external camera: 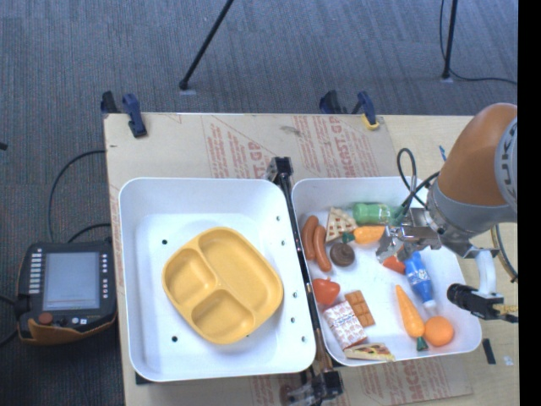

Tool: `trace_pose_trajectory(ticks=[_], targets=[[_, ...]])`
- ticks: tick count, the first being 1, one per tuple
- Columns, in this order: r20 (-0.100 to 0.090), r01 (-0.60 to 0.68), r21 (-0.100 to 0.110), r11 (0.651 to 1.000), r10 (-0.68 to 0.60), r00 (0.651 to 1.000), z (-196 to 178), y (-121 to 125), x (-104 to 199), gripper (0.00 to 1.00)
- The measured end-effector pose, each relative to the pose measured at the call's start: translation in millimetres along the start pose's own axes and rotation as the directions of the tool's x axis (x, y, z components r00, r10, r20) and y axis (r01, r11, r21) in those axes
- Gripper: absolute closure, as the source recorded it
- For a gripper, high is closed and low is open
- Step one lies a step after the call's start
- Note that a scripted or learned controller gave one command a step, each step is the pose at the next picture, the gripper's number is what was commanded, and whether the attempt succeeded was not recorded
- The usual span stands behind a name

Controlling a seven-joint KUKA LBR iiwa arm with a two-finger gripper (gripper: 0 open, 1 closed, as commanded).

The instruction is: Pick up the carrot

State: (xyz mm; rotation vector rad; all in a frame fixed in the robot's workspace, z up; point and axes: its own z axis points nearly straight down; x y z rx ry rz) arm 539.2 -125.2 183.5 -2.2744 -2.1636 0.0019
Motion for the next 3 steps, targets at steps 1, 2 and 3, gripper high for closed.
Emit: trace_pose_trajectory(ticks=[1, 2, 3], targets=[[0.0, -0.062, -0.001, 0.998, 0.062, 0.998, 81, 60, -34, 1.0], [0.0, 0.217, -0.001, 0.976, -0.217, 0.976, 96, 26, -60, 1.0], [0.001, 0.517, -0.002, 0.856, -0.517, 0.856, 86, 13, -84, 1.0]])
